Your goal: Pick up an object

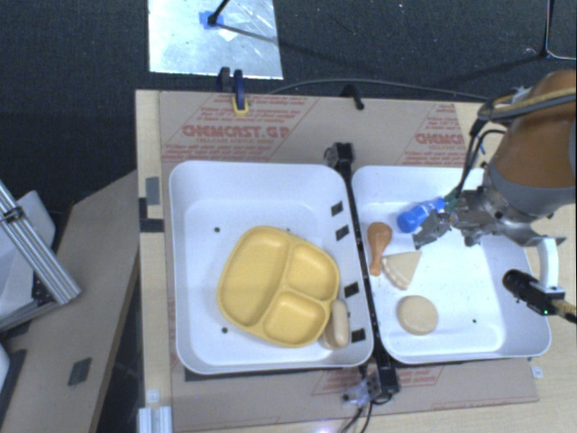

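Observation:
In the right bin (469,345) a small blue object (414,216) lies near the back left. My gripper (442,223) reaches in from the right and sits right at the blue object's right end, seemingly touching it. The arm's grey body and orange band (541,142) hang over the bin's right side. Just left of and below the gripper lie a tan drumstick-shaped piece (379,244), a pale wedge (402,267) and a round beige disc (417,314).
The left bin (203,242) holds a yellow divided tray (278,285) with a beige roll (338,324) at its lower right edge. A black divider strip (354,251) runs between the bins. A black part (532,293) juts over the right bin's right rim.

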You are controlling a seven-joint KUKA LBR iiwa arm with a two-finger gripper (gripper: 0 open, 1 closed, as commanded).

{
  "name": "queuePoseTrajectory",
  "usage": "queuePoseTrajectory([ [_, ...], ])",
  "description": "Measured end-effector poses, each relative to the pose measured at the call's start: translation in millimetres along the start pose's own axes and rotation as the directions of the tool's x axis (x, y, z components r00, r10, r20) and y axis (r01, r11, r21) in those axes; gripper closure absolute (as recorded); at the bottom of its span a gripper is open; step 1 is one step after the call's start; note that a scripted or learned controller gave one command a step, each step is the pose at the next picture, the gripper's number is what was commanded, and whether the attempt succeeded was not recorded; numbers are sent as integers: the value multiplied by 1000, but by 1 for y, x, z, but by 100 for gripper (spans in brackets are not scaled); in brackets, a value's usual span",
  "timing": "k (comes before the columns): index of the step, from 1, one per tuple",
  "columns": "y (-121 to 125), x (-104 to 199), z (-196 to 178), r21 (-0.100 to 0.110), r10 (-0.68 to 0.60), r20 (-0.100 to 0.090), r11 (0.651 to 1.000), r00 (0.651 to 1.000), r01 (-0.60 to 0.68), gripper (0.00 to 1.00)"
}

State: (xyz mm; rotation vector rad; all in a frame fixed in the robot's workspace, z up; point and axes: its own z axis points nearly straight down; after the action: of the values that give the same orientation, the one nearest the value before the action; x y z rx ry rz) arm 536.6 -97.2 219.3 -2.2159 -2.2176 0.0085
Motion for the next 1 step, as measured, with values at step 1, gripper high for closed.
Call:
queuePoseTrajectory([
  [1, 2, 0, -5, -10, -2, 1, 1000, 1000, 2, 0],
])
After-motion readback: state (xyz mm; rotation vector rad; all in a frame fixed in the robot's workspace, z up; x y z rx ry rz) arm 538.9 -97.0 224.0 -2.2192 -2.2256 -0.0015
